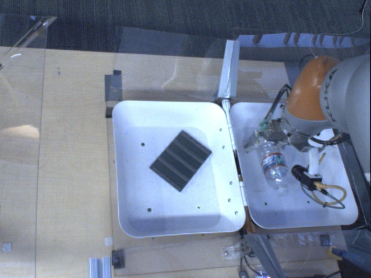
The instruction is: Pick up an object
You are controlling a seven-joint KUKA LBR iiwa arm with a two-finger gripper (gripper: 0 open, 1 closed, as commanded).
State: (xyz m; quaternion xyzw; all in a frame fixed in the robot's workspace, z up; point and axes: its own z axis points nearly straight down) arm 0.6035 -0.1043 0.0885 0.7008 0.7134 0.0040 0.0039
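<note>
Grey arm reaching into the right bin point(348, 216), gripper point(268, 136) hovering directly above a clear plastic bottle point(274, 165), dark ribbed pad point(181, 160) lying far left, 2 bins sitting together.

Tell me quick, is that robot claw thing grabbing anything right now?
Gripper: low in the right bin, just above the top of the clear plastic bottle. Whether it is open, closed or holding the bottle cannot be told from this view.
</note>
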